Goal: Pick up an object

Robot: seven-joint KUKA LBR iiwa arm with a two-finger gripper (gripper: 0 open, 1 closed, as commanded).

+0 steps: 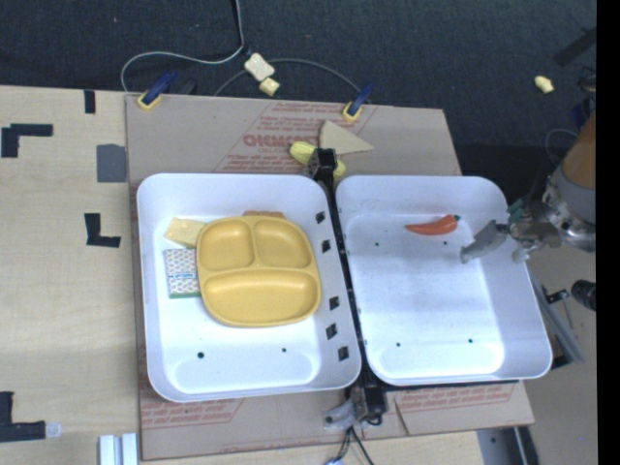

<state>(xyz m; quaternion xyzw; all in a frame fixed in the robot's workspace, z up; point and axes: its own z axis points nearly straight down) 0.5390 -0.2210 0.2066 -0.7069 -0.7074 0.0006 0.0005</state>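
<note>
The claw [484, 244] sits at the 3 o'clock side of the right bin [441, 356], reaching in over its rim from the arm [572, 201]; one grey finger [481, 246] slants down toward the bin floor, and whether the claw is released or clenched cannot be told, though nothing shows between its tips. Just at the claw's 10 o'clock, near but apart from it, an orange-red pepper-shaped object [432, 226] lies on the white floor close to the bin's 12 o'clock wall. Across the black divider, the left bin [242, 366] holds a yellow divided plate [258, 269] near its middle, with a pale yellow piece [181, 231] at the plate's 10 o'clock and a small patterned packet [179, 271] at its 9 o'clock, both touching or tucked under the plate's edge. Both bins rest on a cardboard sheet [223, 134] on the surface [58, 289], with blue-and-yellow clamps [155, 91] at the sheet's 12 o'clock edge.
</note>
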